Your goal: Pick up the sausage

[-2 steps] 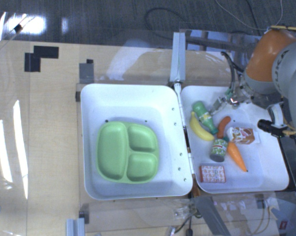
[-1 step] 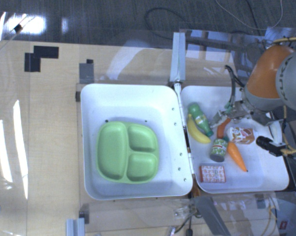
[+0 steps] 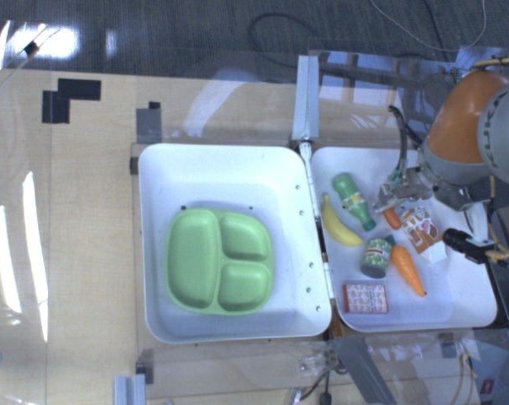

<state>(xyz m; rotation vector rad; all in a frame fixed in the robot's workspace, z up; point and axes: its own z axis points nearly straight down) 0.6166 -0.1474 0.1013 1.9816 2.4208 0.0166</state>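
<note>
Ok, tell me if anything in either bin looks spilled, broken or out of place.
Nothing stands out. The green divided plate sits flat in the left bin. In the right bin, the banana, green bottle, small can, carrot and red packet lie loosely scattered, none visibly damaged.

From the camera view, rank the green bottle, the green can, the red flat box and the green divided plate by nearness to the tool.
1. Green bottle, just left of the tool.
2. Green can, below it, mid right bin.
3. Red flat box, at that bin's near edge.
4. Green divided plate, in the left bin.
</note>
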